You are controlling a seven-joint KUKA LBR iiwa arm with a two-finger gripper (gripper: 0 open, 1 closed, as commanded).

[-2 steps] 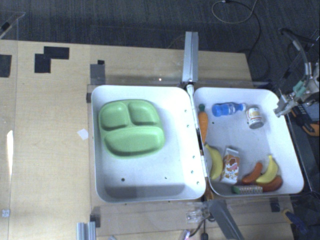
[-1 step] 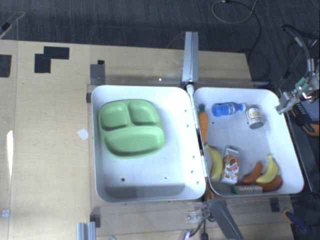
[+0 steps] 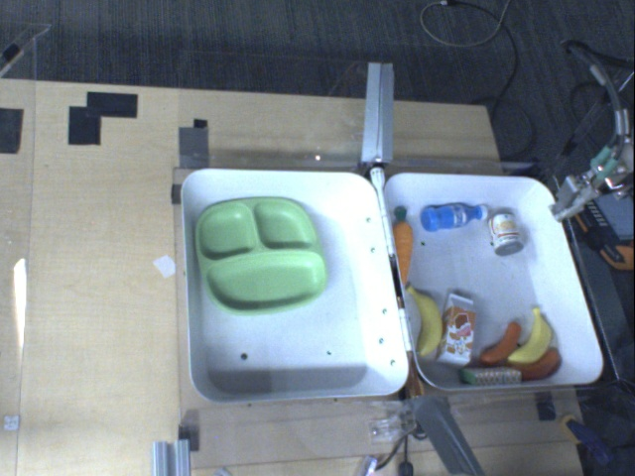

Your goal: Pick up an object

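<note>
You could take the blue bottle (image 3: 452, 216), likely light, stiff and slippery, across its middle; the tool's (image 3: 595, 181) opening I cannot tell.

I see a green divided plate (image 3: 262, 254) in the left bin (image 3: 288, 380), with a blue bottle (image 3: 451, 215), can (image 3: 506, 232) and bananas (image 3: 428, 321) in the right bin (image 3: 580, 296).

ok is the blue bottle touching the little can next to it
Apart. The camera view shows bare white bin floor between the blue bottle and the can.
</note>
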